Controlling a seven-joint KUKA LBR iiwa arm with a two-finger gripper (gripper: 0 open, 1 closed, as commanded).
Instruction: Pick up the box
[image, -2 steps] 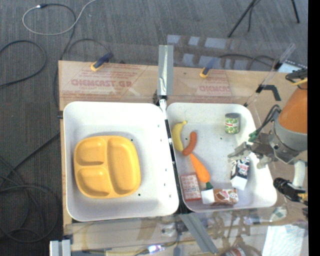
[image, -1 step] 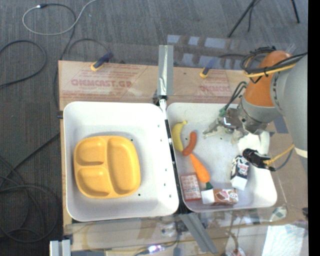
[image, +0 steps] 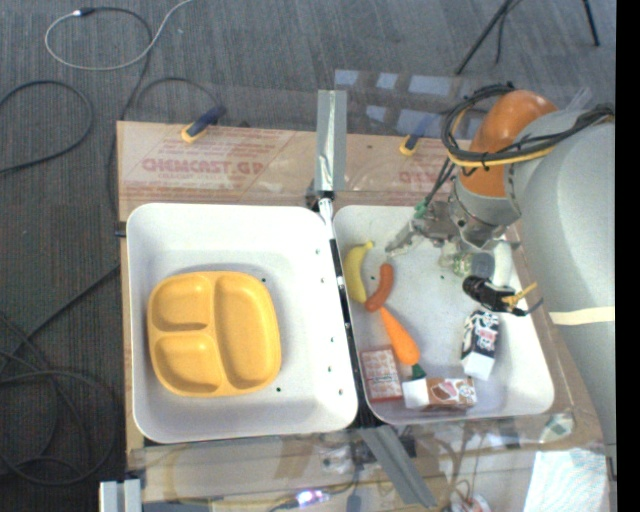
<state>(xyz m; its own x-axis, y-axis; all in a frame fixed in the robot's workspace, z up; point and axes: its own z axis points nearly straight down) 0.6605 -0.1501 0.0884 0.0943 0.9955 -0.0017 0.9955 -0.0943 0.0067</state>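
Two shallow white bins sit side by side on the surface (image: 230, 165). The left bin (image: 140, 330) carries a yellow compartment tray (image: 213, 332) lying flat near its middle. The right bin (image: 440, 310) carries the remaining items.

- Box (image: 381, 373): small, reddish, lying flat near the front wall of the right bin, towards its left side. It lies just beside the tip of the carrot (image: 399, 337) and the juice carton (image: 441, 393), which is on its side.
- Banana (image: 354, 272) and sausage (image: 379, 287): close together by the left wall, behind the carrot.
- Milk carton (image: 481, 343): black-and-white, tilted, near the right wall.

The gripper (image: 428, 234) is over the rear part of the right bin — well apart from the box, with the carrot and sausage lying between. Nothing is seen between the jaws; whether they are apart or together cannot be told from this view. The arm's orange band (image: 505, 125) sits above the bin's rear right corner.
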